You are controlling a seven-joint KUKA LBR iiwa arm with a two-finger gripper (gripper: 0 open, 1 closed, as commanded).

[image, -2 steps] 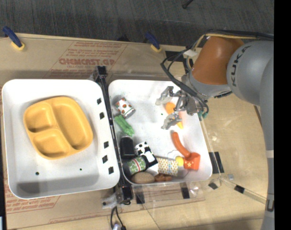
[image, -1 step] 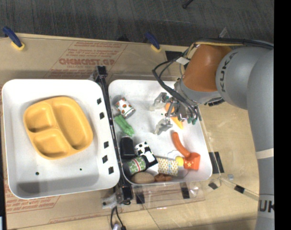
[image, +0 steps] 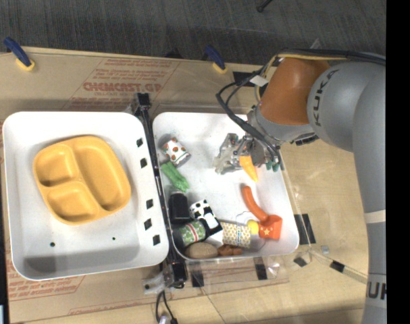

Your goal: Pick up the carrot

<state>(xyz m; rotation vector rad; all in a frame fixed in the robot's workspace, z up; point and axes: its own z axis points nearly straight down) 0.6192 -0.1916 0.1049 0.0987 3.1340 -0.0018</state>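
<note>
The carrot point(image: 249, 167) is a short, pointed yellow-orange piece in the upper right part of the right bin point(image: 191, 123), with its tip pointing toward the bin's front. My gripper point(image: 247, 157) reaches in from the right under the orange wrist band. Its metal fingers point(image: 226, 152) stand on either side of the carrot's thick end and are shut on it. The gripper hides the top of the carrot.
A curved orange-red toy point(image: 253, 204) lies just below, ending at a red piece point(image: 272, 227). A green toy point(image: 174, 177), a small can point(image: 175, 152) and several packed items point(image: 205, 228) fill the bin's left and front. The left bin point(image: 29, 248) holds a yellow divided tray point(image: 80, 177).
</note>
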